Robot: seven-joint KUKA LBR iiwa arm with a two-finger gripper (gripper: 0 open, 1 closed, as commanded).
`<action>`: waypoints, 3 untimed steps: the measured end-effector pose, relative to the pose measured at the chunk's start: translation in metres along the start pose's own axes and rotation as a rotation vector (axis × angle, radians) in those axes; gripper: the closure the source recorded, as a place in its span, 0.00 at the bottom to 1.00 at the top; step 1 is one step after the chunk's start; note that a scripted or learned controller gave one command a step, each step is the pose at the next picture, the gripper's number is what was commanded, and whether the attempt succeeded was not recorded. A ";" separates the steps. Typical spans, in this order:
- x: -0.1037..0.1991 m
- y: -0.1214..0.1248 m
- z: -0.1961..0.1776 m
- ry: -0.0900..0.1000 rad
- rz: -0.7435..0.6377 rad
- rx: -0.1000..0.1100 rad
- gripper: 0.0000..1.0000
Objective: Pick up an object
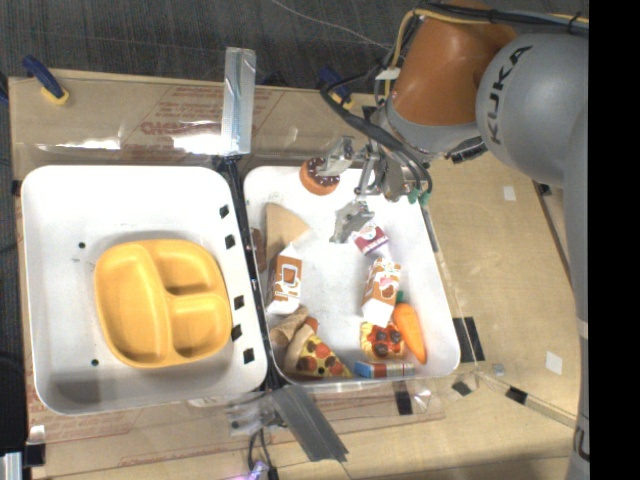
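My gripper (357, 204) hangs over the upper middle of the right bin (335, 293), below the orange wrist band. A small maroon-and-white packet (372, 239) lies just beneath and to the right of it. A chocolate-topped donut (320, 176) sits to its left in the bin's top corner. Lower in the bin lie a tan bread wedge (283, 224), a brown-and-white carton (288, 280), a pizza slice (312, 354), an orange-and-white pouch (384, 280), a carrot (409, 331) and a red toy (381, 341). I see nothing held in the gripper.
The left bin (60, 218) holds a yellow divided plate (160, 298). A dark divider with clips (240, 268) runs between the bins. Cables trail from the wrist over the right bin's top rim. Bare bench lies to the right.
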State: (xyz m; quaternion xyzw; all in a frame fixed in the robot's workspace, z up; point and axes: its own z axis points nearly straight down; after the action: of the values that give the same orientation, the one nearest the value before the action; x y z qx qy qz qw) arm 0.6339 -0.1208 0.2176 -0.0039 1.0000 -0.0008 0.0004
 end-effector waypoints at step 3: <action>0.100 -0.089 0.124 0.000 0.226 -0.001 0.00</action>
State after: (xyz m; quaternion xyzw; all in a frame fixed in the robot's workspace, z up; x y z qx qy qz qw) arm 0.5348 -0.2106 0.0933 0.1087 0.9941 -0.0001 0.0007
